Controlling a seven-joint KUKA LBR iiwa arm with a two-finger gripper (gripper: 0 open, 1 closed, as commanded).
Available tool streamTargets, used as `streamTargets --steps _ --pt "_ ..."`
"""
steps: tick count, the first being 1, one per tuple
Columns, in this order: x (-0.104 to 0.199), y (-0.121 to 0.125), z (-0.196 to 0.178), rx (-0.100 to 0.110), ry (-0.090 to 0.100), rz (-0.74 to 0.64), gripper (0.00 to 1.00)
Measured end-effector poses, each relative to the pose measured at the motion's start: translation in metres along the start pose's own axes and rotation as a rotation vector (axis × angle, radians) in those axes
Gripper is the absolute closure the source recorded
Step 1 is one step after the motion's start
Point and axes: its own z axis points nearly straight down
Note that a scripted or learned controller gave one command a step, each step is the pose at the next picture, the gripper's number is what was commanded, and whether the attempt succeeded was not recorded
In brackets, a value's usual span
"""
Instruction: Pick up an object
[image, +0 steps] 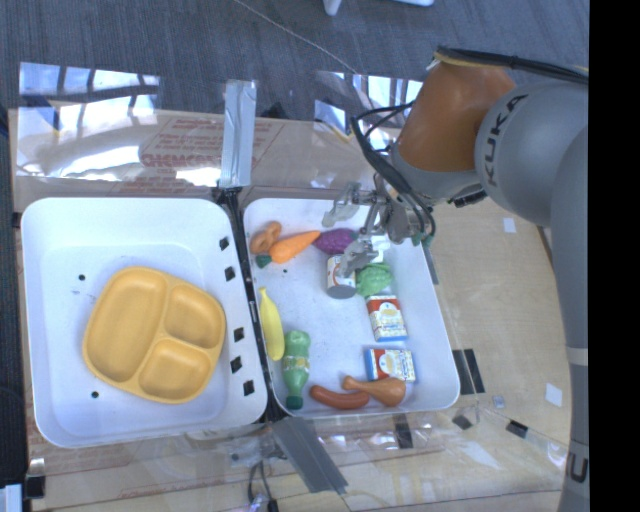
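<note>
I see the gripper (352, 258) low over the right bin (440, 330), near its far edge, above a small can (341, 278) beside the green toy (375, 279). I can't tell whether the jaws are apart or together; nothing visibly held. Can looks stiff, light and smooth, maybe slippery, so I'd take it across its round sides. Arm (500, 130) reaches in from the right, wrist bent down steeply, cables looped at the orange band.

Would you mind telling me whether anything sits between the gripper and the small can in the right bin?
Nothing visible does. The gripper hangs right over the small can, with the green vegetable beside it and the purple eggplant just behind.
</note>
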Motion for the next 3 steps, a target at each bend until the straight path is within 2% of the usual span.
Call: streamTargets --steps 1,2,3 --pt "0.007 0.011 0.089 -0.003 0.011 -0.079 0.0" --pt "0.03 0.061 0.086 -0.001 0.006 0.125 0.0" --pt "0.029 0.063 0.074 -0.001 0.004 0.117 1.0"
